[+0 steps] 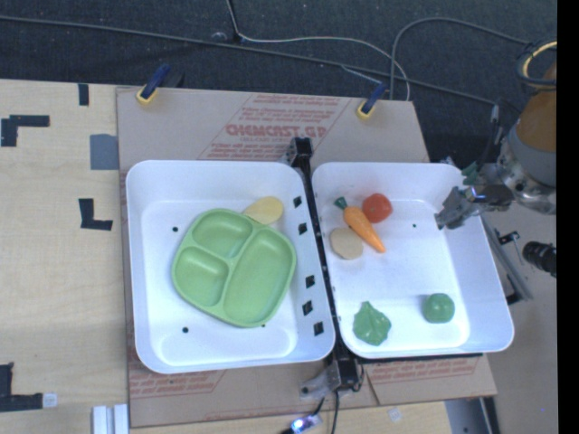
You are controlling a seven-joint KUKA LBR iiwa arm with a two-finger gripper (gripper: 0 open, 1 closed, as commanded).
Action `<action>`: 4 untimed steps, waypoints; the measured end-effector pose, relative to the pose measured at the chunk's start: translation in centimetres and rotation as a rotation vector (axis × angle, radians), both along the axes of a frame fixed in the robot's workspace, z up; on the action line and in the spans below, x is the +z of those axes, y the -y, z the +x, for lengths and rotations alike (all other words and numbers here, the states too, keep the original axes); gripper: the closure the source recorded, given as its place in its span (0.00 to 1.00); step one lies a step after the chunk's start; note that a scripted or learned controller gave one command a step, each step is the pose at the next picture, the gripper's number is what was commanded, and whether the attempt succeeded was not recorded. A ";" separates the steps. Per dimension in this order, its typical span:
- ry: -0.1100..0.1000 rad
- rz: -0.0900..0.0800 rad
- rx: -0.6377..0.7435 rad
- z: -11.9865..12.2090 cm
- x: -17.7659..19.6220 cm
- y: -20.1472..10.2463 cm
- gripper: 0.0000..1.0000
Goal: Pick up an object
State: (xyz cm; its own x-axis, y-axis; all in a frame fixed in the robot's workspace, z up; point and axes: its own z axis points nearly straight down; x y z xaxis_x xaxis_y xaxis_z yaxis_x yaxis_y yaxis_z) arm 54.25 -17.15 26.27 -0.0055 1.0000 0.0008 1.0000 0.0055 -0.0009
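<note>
Nearest, in the right bin (479, 333), a green leafy vegetable (371, 324) and a green ball (439, 308) lie apart. The green tray (235, 267) fills the left bin (145, 269). Farther back lie a beige potato (346, 243), carrot (363, 228), tomato (377, 207) and yellow piece (265, 210). The gripper (455, 208) hovers at the right bin's far right rim, holding nothing; I cannot tell its opening.

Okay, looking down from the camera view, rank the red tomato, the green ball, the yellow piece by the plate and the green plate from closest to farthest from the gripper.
Gripper sits at the right bin's right rim.
1. Red tomato, right bin, top middle.
2. Green ball, right bin, lower right; only slightly farther than the tomato.
3. Yellow piece, left bin, at the plate's upper edge.
4. Green plate, middle of the left bin.
</note>
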 end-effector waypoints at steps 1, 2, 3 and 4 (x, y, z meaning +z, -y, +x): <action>0.000 0.000 0.000 -0.3 0.2 -4.9 1.00; -0.001 0.000 0.001 -1.3 0.3 -10.4 1.00; -0.001 0.000 0.001 -2.2 0.3 -15.6 1.00; -0.002 0.000 0.002 -3.2 -1.2 -21.8 1.00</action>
